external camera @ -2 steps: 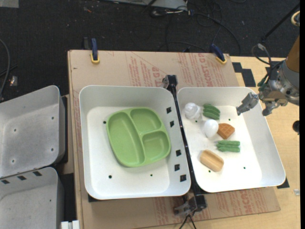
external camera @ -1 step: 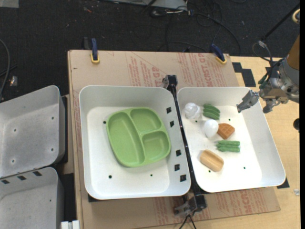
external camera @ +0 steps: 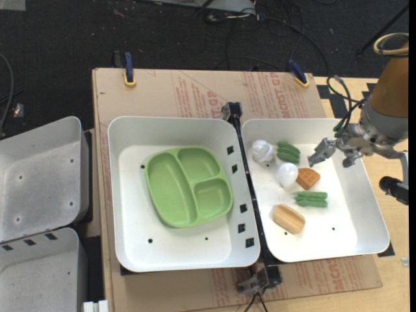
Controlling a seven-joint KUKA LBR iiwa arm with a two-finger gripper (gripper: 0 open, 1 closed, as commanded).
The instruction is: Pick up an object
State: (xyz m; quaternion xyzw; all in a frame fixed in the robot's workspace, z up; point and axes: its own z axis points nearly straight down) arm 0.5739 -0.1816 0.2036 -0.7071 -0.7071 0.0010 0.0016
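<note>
Gripper [external camera: 337,151] hangs open and empty at the right bin's [external camera: 364,233] far right edge. Food toys cluster by its left wall, so the orange wedge [external camera: 308,178] looks the nearest pick.

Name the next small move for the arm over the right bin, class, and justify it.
Probably lower the gripper toward the orange wedge: it hangs above the right bin holding nothing, and that wedge lies nearest, just below-left of it.

The arm [external camera: 390,103] is grey, with a broad orange band above the wrist and a pale ring at the band's top. Black cables loop beside it. The tool [external camera: 337,153] is grey metal, angular, with dark fittings.
</note>
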